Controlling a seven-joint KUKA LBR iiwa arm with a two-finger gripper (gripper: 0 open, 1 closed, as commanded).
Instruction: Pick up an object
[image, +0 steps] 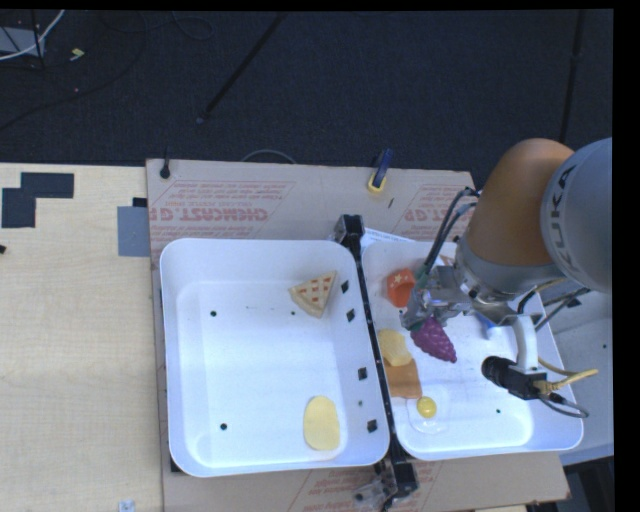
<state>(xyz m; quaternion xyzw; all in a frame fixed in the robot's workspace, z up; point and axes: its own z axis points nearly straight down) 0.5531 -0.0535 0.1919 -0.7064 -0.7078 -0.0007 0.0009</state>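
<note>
Your gripper (425, 312) sits low in the right bin (560, 432), right at the purple grape bunch (434, 339); whether it's clamped or not, can't tell (wrist blocks the tips). Grapes lie just beneath and slightly forward of it, touching or nearly. Risk: lumpy bunch rolls off sideways, or you snag the neighbours, the orange-red piece (401, 286) and yellow slice (394, 348) just beside.

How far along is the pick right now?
Done: the arm has reached into the right bin. In hand: the pincer sits low beside the purple grape bunch, near the red piece; no grasp is visible. Left: closing on an object and lifting it.
</note>
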